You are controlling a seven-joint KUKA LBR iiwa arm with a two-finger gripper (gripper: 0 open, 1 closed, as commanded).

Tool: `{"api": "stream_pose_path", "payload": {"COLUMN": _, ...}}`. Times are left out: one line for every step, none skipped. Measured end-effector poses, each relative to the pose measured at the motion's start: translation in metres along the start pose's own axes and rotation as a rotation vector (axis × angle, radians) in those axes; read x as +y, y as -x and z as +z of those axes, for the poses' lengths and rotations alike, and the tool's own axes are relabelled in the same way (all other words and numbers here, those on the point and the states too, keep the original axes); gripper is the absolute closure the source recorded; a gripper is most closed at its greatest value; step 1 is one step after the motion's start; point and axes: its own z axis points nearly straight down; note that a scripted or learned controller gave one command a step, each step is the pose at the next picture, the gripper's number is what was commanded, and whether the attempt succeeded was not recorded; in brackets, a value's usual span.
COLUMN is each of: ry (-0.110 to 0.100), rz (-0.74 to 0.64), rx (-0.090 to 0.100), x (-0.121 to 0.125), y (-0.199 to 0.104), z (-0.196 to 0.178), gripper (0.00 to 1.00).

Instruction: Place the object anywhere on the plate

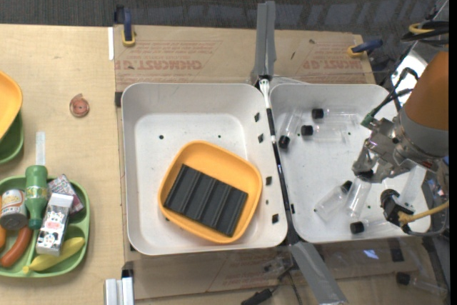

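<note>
We hover our gripper [365, 169] low over the right bin [314, 221], right above the clear vials [341, 198] lying there; whether it grips anything, we cannot tell. The orange plate [243, 171] waits in the left bin [143, 153], already carrying a black ridged block [207, 199].

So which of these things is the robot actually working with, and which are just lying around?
Part of the job:
- orange plate in the left bin
- clear tubes in the right bin
- gripper above the tubes

Just lying about:
- black ridged block on the plate
- green tray of toy food
- pink disc
- clamps
</note>
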Motion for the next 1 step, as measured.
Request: {"api": "stream_pose_path", "payload": {"ry": 0.005, "rz": -0.149, "rx": 0.004, "x": -0.0123, "y": -0.0211, "z": 0.0244, "gripper": 1.00}}
